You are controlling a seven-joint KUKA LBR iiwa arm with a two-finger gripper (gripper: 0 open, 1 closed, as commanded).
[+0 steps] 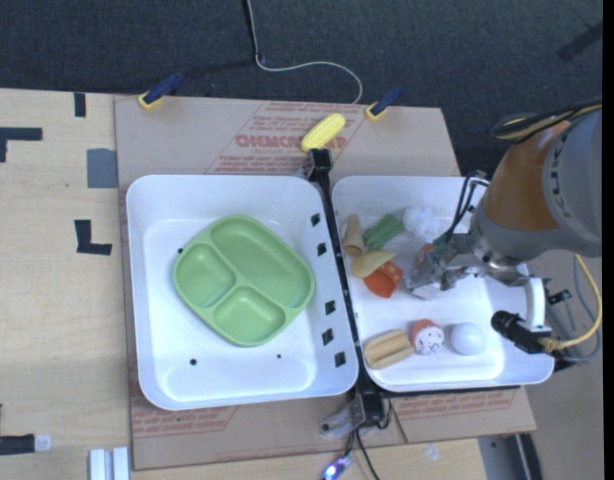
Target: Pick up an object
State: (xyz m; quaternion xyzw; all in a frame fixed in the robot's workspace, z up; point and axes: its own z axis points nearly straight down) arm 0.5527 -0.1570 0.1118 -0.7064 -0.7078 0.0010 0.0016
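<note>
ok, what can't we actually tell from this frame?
- Gripper, camera view: too small and blurred to tell its fingers from the toys beside it, so a grasp can't be judged.
- White lump near the green toy: too blurred to identify.
- Right bin: far side covered by the arm.

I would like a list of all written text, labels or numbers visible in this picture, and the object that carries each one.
"CHEMCRAFT" or a similar word, in red print on the brown cardboard sheet under the bins; the letters are blurred, so the reading is uncertain.
Smaller red lines under that word: too small to read.
Further red print on the cardboard's front edge, below the left bin: too blurred to read.
No readable text on the green divided plate.
</note>
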